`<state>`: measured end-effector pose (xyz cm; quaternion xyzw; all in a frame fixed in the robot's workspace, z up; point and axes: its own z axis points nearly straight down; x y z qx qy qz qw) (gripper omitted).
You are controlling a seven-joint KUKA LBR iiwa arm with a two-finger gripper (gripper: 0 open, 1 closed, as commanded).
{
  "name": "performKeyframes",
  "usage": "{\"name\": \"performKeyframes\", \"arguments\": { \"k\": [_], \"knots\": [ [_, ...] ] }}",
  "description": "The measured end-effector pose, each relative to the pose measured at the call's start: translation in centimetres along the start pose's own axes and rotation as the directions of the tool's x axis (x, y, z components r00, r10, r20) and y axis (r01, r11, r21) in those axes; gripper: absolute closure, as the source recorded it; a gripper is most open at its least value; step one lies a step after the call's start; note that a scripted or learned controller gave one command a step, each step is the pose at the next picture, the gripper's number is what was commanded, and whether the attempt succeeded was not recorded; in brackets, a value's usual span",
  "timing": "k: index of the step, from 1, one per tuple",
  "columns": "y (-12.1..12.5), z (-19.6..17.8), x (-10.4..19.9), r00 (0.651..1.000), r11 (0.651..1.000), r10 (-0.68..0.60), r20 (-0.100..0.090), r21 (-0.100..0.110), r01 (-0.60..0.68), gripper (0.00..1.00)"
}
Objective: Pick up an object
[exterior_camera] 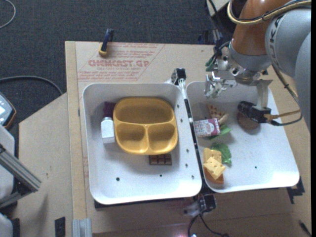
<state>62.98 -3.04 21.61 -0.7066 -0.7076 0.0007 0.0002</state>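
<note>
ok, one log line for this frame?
arm: over right bin far edge | end effector: above bin, nothing seen held | nearest: pink carton | left bin: yellow tray

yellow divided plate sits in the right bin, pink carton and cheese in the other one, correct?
Not quite. The camera view shows the yellow divided plate in the left bin, not the right one. The pink carton and cheese lie in the other, the right bin.

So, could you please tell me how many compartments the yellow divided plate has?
3. The yellow divided plate in the left bin has one wide compartment along its far side and two smaller ones side by side along its near side. All three show fully.
</note>
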Motion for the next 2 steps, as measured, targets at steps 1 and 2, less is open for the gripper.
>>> {"name": "performKeyframes", "arguments": {
  "k": [1, 2],
  "knots": [
    [-0.05, -1.67, -0.50, 1.000, 1.000, 0.001, 0.000, -0.006, -0.001, 1.00],
    [-0.94, -1.61, -0.64, 1.000, 1.000, 0.002, 0.000, 0.001, -0.002, 1.00]
  ]
}}
